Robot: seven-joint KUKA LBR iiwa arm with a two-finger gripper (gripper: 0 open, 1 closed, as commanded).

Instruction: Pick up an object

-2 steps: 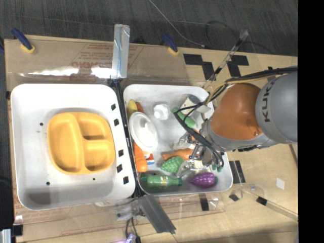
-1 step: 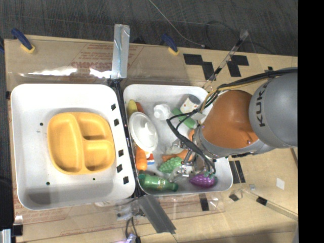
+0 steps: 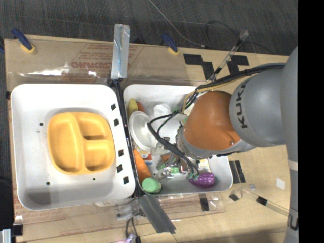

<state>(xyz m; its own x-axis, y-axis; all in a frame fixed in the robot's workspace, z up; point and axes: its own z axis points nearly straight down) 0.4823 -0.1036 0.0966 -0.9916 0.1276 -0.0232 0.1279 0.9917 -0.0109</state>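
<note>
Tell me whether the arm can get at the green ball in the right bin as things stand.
Probably yes. The green ball lies uncovered at the right bin's near-left corner, with the orange carrot right beside it. The gripper hangs close by.

a cardboard sheet point(image 3: 152, 54) covers the bench, held at its far edge by blue clamps point(image 3: 23, 39). beyond it lies dark ribbed flooring point(image 3: 61, 6) crossed by a thin white cable point(image 3: 152, 6). black tape marks point(image 3: 202, 62) sit on the cardboard at far right.

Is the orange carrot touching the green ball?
Touching. In the camera view the carrot's lower tip meets the green ball's top edge in the right bin, no gap between.
</note>
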